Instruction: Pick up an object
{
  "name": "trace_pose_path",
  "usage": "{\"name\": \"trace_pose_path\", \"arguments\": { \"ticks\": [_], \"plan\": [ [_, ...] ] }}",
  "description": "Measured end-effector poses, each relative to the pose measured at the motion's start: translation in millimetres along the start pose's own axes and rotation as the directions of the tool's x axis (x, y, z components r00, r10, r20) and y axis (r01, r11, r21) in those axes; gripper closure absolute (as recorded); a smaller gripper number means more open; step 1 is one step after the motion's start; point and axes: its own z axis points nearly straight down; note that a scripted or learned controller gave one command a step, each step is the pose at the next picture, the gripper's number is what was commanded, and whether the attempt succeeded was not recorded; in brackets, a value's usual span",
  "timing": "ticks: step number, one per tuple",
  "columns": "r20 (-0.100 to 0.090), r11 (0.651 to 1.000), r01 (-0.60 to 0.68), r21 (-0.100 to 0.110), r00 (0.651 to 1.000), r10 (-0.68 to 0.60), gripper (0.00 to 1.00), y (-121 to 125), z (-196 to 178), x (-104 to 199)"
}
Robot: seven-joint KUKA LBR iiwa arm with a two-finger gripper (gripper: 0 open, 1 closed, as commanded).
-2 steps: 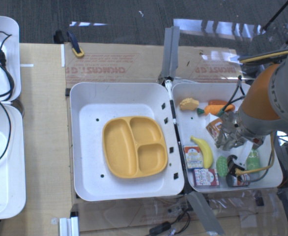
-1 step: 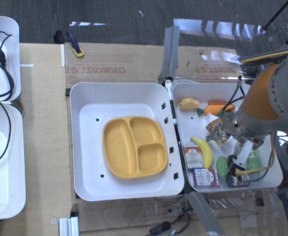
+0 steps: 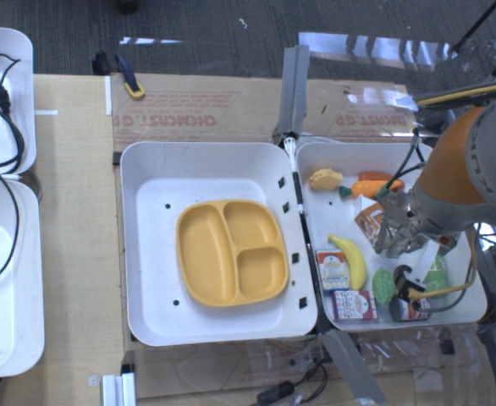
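Presently the gripper (image 3: 398, 237) hangs low in the right bin (image 3: 476, 307), jaws' state impossible to tell, and should descend squarely across the banana (image 3: 350, 260) lying just left of it, whose long axis runs from upper left to lower right.

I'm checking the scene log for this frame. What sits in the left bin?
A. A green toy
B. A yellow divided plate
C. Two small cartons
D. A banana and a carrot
B: the left bin holds a yellow divided plate with three compartments, while the banana, the carrot and the small cartons lie in the right bin.
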Motion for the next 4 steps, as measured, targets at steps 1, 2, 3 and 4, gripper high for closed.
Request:
{"name": "trace_pose_path", "arguments": {
  "ticks": [1,2,3,4],
  "plan": [
    [0.0,1.0,0.0,0.0,1.0,0.0,0.0,0,0,0],
    [-0.003,0.984,-0.178,-0.005,0.984,0.178,0.0,44,16,19],
    [0.002,0.985,-0.174,0.001,0.985,0.174,1.0,43,8,18],
    [0.002,0.985,-0.175,0.001,0.985,0.175,0.0,43,8,18]
  ]
}}
